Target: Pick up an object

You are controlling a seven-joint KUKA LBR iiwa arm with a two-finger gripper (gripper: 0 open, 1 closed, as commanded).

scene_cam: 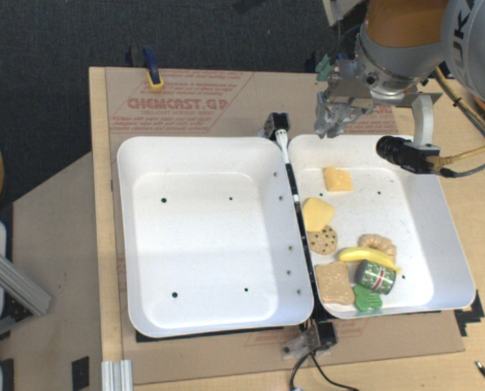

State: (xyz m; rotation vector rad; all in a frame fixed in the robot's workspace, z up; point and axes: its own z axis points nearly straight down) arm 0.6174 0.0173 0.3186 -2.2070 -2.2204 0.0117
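My gripper point(333, 127) hangs above the far left corner of the right bin point(438, 218), with nothing visible between its fingers. Below it in that bin lie a yellow cheese square point(337, 179), a yellow wedge point(317, 214) and a chocolate-chip cookie point(323, 239). Nearer the front edge sit a toast slice point(333, 283), a banana point(368, 257), a pretzel-like pastry point(377, 242), a green can point(375, 277) and a green piece point(368, 301).
The left bin point(201, 235) lies beside the right one, joined by a black clip point(276, 125) at the far end. A blue-and-yellow clamp point(152, 70) grips the board's far edge. A black cylinder point(403, 154) juts from the arm over the right bin.
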